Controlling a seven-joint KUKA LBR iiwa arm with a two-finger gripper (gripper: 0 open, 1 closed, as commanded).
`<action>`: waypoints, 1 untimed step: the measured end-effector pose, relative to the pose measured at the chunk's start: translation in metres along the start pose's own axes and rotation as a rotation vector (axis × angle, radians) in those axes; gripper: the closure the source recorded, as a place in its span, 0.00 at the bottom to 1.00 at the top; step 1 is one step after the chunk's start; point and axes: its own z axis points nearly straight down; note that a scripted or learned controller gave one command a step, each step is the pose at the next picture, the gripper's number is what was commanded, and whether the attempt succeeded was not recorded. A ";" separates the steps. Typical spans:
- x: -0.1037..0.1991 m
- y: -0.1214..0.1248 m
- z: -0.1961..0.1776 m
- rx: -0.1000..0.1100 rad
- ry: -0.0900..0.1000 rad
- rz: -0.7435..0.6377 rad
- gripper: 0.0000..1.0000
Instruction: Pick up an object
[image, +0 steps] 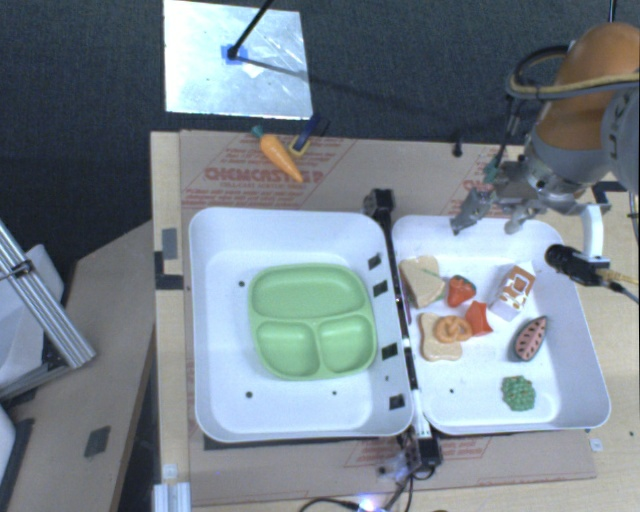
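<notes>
My gripper (489, 220) hangs open over the back edge of the right bin (575, 400), with nothing between its fingers. Below it in that bin lie a bread slice (422, 281), a red strawberry (460, 290), a small red piece (478, 318), a toast with an orange topping (443, 335), a white and orange carton (514, 290), a dark oval slice with a red face (529, 338) and a green broccoli piece (518, 392). The nearest items are the bread slice and the strawberry, both apart from the fingers.
The left bin (220, 250) holds a green divided plate (310, 320). An orange carrot (280, 157) lies on the bench behind the bins, near a silver sheet (237, 60). A black hinge strip (392, 300) runs between the bins. A black fitting (565, 260) sits at the right bin's rim.
</notes>
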 end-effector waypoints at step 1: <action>0.000 0.000 0.041 0.003 0.000 0.001 0.00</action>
